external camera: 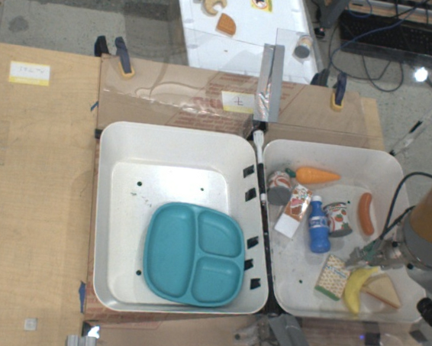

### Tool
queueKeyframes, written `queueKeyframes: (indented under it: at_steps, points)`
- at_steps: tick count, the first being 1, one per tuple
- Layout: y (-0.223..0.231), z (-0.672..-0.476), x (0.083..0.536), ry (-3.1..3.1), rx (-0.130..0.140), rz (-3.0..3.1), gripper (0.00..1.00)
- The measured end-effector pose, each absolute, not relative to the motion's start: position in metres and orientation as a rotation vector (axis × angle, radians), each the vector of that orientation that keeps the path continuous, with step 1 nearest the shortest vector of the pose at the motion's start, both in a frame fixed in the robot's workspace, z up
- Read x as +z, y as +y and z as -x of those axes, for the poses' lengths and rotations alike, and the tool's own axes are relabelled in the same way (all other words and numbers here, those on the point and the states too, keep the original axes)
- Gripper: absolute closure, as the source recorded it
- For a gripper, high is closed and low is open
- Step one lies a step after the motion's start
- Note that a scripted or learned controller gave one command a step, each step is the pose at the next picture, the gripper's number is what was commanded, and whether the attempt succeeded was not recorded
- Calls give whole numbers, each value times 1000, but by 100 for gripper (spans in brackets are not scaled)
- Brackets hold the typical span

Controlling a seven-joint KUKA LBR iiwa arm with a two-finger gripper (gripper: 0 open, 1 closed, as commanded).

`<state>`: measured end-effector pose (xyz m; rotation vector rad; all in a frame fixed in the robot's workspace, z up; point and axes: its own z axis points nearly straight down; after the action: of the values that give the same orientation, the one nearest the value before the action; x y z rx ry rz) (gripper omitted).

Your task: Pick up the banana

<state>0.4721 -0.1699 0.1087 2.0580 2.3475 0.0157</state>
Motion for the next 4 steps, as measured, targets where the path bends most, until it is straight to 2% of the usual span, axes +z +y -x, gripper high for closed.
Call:
queueKeyframes:
  at_steps: [1,3,4]
  points:
    - [-170,-472,108,2348,15,-2059,0]
    - [-167,-473,99,2508,14,-1860,0]
    - [-169,-471,98,2432,17,-1969,0]
